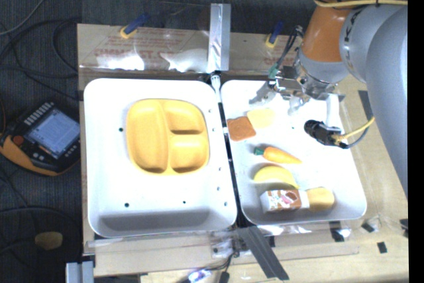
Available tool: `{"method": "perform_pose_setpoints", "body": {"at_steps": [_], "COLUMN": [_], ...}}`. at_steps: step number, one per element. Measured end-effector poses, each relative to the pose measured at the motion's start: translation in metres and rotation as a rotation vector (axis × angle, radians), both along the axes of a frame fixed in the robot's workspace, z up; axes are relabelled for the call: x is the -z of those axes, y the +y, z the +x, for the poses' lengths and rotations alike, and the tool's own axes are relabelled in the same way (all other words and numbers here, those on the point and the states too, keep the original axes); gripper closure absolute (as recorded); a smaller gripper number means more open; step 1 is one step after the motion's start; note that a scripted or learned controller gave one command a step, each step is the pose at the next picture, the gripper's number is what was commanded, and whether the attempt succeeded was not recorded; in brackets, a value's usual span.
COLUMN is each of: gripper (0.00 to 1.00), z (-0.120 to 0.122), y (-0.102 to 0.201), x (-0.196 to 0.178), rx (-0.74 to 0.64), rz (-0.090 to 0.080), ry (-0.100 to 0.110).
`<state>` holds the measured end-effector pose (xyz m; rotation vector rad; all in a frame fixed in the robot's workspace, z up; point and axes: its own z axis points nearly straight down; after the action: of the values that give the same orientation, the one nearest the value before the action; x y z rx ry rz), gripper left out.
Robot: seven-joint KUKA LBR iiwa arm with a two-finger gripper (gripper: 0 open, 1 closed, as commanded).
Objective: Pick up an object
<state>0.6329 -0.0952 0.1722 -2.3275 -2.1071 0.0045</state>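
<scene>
Nearest, a small printed carton (283,199) lies beside a yellow block (320,197) at the right bin's (351,199) front edge. Behind them sit a yellow wedge (274,175), a toy carrot (278,155), a brown square (241,128) and a pale yellow slice (261,118). Left bin (106,209) holds a yellow divided tray (167,135). Farthest, the gripper (279,92) hovers with fingers spread, pinching nothing

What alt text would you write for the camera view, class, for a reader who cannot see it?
A grey and orange robot arm's end effector hovers over the right bin holding toy foods, including a carrot and toast. The left bin holds a yellow divided tray.
</scene>
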Motion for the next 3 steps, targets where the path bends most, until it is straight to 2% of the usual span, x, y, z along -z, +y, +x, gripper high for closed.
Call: {"method": "perform_pose_setpoints", "body": {"at_steps": [1,2,3], "gripper": [0.0,0.0,1.0], "z": [-0.06,-0.102,-0.101], "y": [-0.008,-0.018,-0.017], "x": [0.08,0.082,0.073], "rx": [-0.095,-0.089,-0.089], "rz": [0.001,-0.003,-0.001], "ry": [-0.005,-0.016,-0.018]}}
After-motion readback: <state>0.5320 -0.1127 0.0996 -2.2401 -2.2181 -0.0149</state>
